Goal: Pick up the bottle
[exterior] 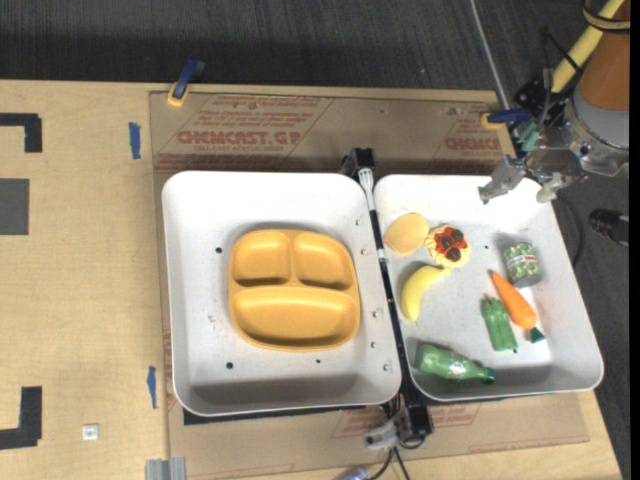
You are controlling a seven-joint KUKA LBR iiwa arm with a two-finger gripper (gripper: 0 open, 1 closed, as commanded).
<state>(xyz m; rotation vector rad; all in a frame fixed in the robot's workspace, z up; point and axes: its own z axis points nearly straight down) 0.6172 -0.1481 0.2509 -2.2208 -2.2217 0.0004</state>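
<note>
Bottle low in the right bin, fingers spread above

The green bottle (452,364) lies on its side near the front wall of the right bin (580,363) — a green block (498,325) and carrot (515,301) just behind it, banana (419,290) beside. The gripper (518,182) hovers at the bin's far corner, fingers apart, grasping nothing.

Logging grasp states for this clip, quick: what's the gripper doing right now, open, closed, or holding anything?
Gripper: open, holding nothing, over the far right corner of the right bin. The green bottle lies at the bin's near edge, untouched.
</note>
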